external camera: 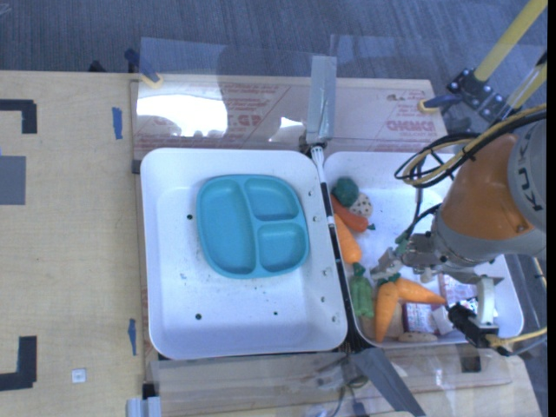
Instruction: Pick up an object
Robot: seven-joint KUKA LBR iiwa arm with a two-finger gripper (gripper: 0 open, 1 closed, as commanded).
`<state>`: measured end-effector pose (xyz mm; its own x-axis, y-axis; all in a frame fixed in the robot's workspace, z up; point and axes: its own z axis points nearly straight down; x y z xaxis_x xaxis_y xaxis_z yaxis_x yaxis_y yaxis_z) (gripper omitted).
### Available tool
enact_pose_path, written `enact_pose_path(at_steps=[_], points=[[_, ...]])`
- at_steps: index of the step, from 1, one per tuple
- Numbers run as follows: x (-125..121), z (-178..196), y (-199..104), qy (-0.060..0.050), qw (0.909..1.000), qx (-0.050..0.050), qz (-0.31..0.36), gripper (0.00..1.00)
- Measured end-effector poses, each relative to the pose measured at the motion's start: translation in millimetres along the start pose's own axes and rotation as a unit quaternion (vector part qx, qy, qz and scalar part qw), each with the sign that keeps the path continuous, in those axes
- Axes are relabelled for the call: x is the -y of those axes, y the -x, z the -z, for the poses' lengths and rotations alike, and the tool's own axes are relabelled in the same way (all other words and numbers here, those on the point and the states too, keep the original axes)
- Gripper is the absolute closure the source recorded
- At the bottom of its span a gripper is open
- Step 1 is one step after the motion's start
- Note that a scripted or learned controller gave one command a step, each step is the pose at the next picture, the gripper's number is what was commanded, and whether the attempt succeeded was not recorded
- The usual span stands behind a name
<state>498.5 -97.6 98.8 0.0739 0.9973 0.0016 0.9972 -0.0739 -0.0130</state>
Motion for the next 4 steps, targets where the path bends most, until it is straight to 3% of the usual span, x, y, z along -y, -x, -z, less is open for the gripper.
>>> enact_pose_path(at_steps=[1, 2, 3, 4], points=[[-4.1, 26.8, 0.3, 0.008, 0.9969, 0.002, 0.078, 0.0], [-0.1, -10.9, 40.9, 0.009, 0.9993, 0.001, 0.037, 0.0], [13.0, -7.2, 62.2, 0.007, 0.9988, -0.001, -0.048, 0.0], [15.0, -10.8, 14.6, 0.011, 0.9992, 0.001, -0.037, 0.0]])
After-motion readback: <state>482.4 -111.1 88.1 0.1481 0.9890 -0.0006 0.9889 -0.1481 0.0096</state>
